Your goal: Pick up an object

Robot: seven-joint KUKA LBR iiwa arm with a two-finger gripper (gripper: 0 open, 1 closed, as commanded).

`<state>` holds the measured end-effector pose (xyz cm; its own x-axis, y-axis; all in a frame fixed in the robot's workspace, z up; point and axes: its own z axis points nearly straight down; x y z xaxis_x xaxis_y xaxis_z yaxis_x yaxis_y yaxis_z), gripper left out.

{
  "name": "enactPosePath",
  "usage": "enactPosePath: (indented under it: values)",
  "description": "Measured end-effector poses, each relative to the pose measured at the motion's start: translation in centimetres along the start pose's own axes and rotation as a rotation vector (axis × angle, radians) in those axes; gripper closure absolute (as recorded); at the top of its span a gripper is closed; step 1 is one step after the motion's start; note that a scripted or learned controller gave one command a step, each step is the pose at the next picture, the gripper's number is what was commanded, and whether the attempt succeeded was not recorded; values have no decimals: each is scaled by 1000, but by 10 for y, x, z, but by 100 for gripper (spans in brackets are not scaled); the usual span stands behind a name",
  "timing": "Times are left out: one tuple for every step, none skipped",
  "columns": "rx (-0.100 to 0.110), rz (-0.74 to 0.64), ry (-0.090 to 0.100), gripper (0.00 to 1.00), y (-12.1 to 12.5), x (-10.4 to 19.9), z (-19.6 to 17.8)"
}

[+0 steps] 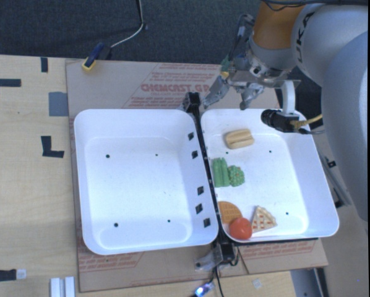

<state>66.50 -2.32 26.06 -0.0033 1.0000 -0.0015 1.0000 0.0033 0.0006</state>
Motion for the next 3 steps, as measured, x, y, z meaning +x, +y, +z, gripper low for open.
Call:
enactPosePath:
  values:
    - [-5, 0, 3, 0, -73, 16, -102]
    - [-11, 3, 2, 0, -151, -2, -208]
    - [-7, -3, 3, 0, -182, 43, -275]
